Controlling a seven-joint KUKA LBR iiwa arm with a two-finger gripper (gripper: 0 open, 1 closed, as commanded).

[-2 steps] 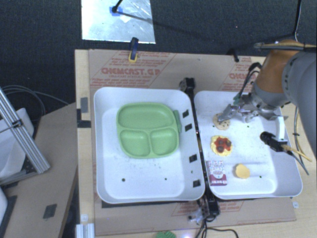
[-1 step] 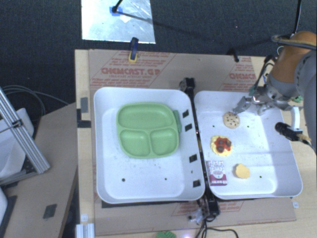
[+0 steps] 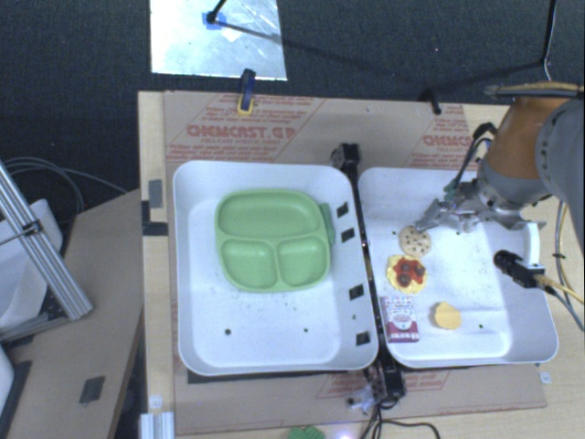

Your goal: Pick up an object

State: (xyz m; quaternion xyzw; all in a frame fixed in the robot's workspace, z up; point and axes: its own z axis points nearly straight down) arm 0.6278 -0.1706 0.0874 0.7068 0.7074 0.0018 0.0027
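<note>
Tan cookie (image 3: 414,240) sits at seven o'clock from my jaws (image 3: 437,216), whose state I cannot tell; descending off-centre could nudge it away.

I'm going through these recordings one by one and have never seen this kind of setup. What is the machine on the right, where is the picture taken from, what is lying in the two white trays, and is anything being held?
The picture comes from one fixed camera above the bench, looking down at a slant. The grey machine with the orange band entering from the right is a robot arm; its claw is the metal part at its tip, low over the right bin.

The left bin holds a green divided plate. In the right bin lie a round cookie, just below the claw, a yellow piece with red on it, a small red and white packet and a small yellow piece.

Nothing shows between the claw's fingers, so I would not say anything is held.
</note>
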